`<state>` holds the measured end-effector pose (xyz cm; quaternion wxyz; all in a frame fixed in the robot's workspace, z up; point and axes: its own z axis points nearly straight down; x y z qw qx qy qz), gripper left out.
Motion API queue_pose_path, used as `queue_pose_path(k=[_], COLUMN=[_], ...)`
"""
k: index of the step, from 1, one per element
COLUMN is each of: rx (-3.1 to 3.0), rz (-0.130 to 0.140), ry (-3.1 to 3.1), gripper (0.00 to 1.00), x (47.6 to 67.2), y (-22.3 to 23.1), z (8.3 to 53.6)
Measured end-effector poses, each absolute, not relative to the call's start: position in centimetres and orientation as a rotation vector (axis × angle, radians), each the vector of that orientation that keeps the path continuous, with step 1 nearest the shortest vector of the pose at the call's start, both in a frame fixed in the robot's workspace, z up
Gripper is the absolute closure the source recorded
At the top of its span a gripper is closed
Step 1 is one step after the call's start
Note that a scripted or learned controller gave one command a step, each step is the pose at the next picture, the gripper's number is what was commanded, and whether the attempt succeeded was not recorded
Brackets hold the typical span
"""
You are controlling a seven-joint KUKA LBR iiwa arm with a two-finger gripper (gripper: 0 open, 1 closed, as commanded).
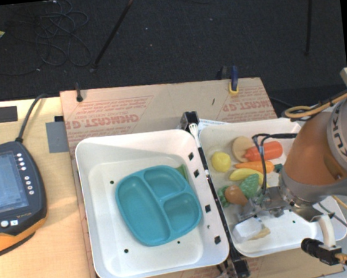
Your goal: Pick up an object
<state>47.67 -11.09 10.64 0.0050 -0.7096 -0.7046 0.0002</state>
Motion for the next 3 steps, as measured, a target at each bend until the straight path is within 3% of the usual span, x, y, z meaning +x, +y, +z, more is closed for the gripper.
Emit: queue_pose_path(k=[1,2,3], rx=[-2.219,-2.221,-2.215], rz=[0.006,0.006,-0.008], ry=[-2.22,-2.214,-2.23], gripper=[0.0,1.0,1.0], x=[49.1,49.1,51.8], y=[-8.2,-8.3,-2.1], z=[8.7,9.7,19.1])
